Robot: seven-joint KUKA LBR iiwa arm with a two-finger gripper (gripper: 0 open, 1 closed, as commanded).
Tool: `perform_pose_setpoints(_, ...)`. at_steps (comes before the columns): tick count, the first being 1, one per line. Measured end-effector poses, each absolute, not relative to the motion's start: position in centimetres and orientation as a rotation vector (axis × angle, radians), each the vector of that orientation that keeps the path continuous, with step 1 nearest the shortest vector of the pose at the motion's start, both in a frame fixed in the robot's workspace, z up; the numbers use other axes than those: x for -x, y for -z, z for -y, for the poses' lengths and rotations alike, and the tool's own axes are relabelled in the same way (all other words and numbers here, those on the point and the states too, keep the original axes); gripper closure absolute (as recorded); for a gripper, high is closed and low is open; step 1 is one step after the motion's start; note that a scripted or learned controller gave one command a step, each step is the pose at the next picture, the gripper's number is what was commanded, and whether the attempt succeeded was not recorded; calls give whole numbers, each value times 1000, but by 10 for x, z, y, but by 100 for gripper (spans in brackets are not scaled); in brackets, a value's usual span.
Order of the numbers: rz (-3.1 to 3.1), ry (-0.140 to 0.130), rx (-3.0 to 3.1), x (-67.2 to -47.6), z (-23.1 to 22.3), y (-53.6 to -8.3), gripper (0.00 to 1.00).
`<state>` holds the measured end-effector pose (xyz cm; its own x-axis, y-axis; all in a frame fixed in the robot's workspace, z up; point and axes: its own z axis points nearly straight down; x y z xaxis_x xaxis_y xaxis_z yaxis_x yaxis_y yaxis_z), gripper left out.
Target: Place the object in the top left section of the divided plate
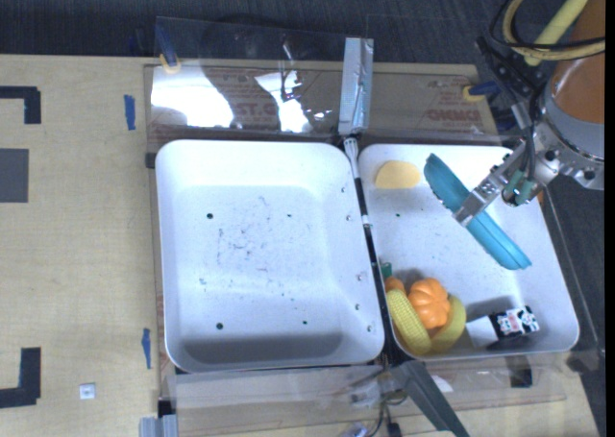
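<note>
Plastic, thin and stiff by its look, the long blue object (476, 212) lies aslant in the right bin (557, 329), my gripper (473, 205) clenched across its middle, a light piece likely to pivot unless held centrally.

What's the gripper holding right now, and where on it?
The gripper grips the blue scoop-shaped object near its middle, across its long edge, above the right bin.
</note>
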<state>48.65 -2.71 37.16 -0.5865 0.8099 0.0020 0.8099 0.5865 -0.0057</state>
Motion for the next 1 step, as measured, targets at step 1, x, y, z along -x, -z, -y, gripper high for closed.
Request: perform_pose_setpoints(1, 2727, -8, 1545, -481, 80, -360, 100)
